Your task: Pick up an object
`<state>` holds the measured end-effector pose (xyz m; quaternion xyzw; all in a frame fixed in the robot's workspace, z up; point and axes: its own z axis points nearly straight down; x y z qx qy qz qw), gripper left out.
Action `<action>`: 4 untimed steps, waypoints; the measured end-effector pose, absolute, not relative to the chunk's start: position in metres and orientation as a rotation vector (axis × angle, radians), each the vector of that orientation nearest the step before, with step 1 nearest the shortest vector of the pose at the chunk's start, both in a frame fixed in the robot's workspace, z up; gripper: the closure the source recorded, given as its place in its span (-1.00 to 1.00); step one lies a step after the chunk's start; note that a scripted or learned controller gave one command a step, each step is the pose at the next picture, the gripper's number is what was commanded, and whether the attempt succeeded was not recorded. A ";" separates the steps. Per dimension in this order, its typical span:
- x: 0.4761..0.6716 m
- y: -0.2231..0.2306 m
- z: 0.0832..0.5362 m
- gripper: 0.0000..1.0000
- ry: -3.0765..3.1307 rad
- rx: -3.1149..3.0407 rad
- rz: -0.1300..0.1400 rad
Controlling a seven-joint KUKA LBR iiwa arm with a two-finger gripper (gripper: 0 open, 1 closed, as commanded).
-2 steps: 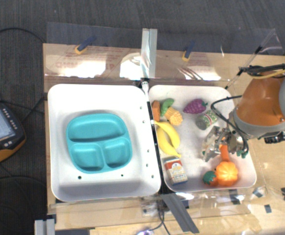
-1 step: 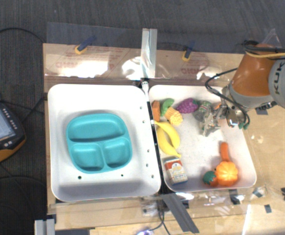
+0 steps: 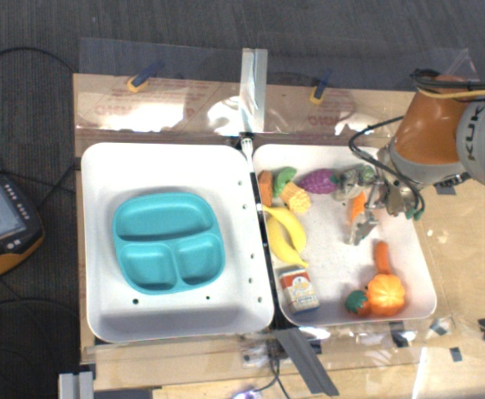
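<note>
You are looking at toy foods scattered in the right-hand white bin (image 3: pixel 421 260): a yellow banana (image 3: pixel 285 233) lies lengthwise along its left wall, with a corn cob (image 3: pixel 296 197) and a green vegetable (image 3: pixel 284 175) just above it near the top-left corner. A purple grape bunch (image 3: pixel 317 181) lies along the top wall, and a small labelled can (image 3: pixel 299 289) rests on its side below the banana. An orange pumpkin (image 3: pixel 384 293) sits in the bottom-right corner with a carrot (image 3: pixel 381 257) just above it.

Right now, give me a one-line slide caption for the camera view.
Gripper low in right white bin among toy foods; teal divided plate in left white bin.
</note>
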<state>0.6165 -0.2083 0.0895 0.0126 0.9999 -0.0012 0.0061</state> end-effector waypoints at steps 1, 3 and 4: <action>0.619 -0.207 0.101 1.00 3.123 0.038 -0.004; 0.633 -0.205 0.095 -1.00 3.153 0.093 0.002; 0.641 -0.198 0.094 -1.00 3.149 0.360 -0.002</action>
